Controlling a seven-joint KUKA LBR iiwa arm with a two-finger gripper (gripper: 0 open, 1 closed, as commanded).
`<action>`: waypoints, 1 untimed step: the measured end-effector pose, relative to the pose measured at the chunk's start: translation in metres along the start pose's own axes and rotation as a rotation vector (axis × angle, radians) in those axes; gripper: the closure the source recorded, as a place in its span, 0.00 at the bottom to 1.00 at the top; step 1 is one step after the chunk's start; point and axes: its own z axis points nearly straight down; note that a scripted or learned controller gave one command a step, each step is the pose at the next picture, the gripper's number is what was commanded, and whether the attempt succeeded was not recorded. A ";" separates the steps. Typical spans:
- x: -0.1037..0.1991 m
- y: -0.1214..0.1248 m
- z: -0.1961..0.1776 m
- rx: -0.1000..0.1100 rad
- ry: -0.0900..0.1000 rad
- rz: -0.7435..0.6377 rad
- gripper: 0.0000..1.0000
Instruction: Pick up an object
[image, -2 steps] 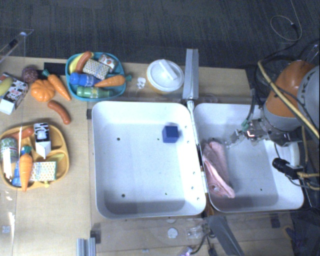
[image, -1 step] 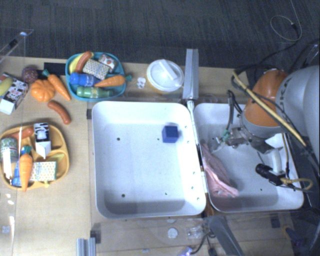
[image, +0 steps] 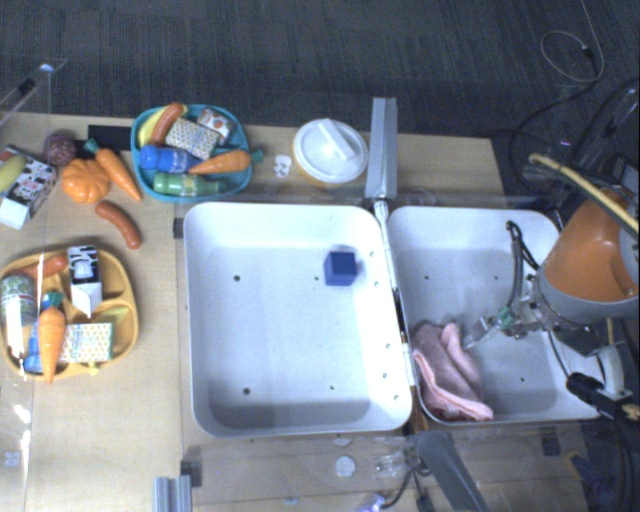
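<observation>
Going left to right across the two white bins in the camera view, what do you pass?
Left bin → blue cube → right bin → pink cloth → gripper → orange band on the arm.

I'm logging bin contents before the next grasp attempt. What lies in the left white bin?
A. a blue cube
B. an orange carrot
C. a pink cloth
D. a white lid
A: the blue cube sits alone on the floor of the left bin, while the pink cloth lies in the right bin.
</observation>
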 end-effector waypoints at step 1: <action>0.025 0.051 0.000 -0.002 0.003 -0.161 0.00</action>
